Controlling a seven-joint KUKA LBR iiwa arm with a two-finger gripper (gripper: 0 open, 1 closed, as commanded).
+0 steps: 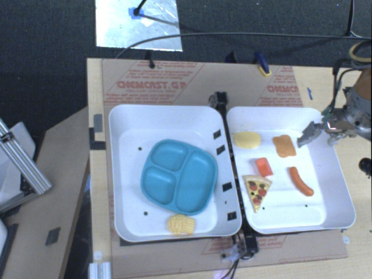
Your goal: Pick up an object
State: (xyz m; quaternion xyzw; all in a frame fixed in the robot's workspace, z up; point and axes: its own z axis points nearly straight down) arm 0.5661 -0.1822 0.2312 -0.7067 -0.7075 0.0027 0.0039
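Observation:
The right bin (340, 214) holds several toy foods: a pale yellow lump (247, 139), an orange slab (284, 146), a small red piece (264, 167), a pizza slice (257, 189) and a red sausage (301, 181). My gripper (319, 137) hangs over the bin's far right corner, just right of the orange slab and above the sausage. It is open, with nothing between its fingers. In the left bin (125, 214) a blue divided plate (178, 176) lies flat, with a yellow corn piece (181, 224) beside its near edge.
A black divider with clips (228, 167) runs between the two bins. Cardboard (174, 83) lies under them. A silver sheet (138, 16) with a cable sits on the dark floor beyond the bench. An aluminium frame (20, 164) stands at the left.

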